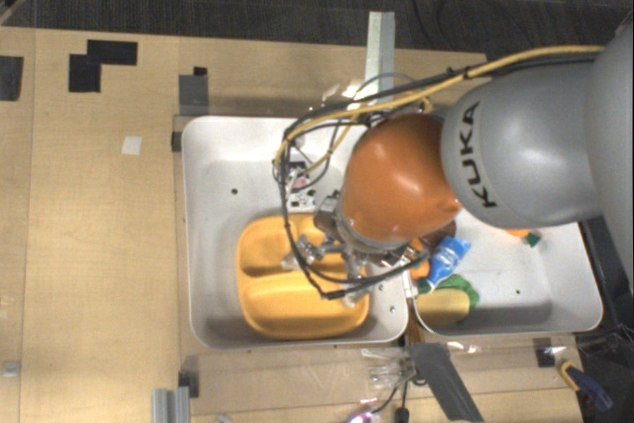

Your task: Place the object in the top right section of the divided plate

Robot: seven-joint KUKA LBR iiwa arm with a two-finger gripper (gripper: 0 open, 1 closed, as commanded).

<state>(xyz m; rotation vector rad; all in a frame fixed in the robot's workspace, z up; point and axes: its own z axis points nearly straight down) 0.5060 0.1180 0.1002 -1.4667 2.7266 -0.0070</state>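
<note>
The plate [282,287], yellow with raised dividers, lies at the left bin's [208,213] near edge. The gripper [342,258] hangs over the plate's right side, under the arm [515,154]; its closure cannot be determined.
</note>
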